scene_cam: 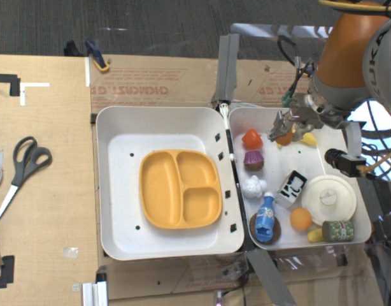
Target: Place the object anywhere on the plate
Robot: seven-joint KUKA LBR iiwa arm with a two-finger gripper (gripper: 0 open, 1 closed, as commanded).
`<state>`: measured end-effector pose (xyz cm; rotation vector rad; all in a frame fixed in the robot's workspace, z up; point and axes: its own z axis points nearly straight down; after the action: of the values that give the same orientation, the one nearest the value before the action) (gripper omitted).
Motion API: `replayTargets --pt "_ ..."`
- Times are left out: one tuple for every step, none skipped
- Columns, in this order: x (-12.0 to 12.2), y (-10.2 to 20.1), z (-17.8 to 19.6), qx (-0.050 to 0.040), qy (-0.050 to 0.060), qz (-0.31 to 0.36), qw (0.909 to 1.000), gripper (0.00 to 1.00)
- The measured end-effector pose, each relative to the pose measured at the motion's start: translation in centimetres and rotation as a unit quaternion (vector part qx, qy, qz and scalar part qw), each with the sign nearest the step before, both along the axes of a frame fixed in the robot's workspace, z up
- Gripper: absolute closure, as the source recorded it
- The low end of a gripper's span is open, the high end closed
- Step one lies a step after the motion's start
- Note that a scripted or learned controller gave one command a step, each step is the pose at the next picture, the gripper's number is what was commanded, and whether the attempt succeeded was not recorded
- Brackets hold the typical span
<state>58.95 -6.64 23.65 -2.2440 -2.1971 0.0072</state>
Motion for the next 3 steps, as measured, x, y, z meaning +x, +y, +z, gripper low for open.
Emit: replayTargets --pt "-1.4 9.5 0.5 0.0008 0.0 0.07 0.9975 1.0" --pt "-5.1 15.3 -4.7 0.0006 0.0 0.086 0.9963 1.0" --pt "-7.0 20.4 12.6 0.0001 -0.001 0.101 0.9949 1.0"
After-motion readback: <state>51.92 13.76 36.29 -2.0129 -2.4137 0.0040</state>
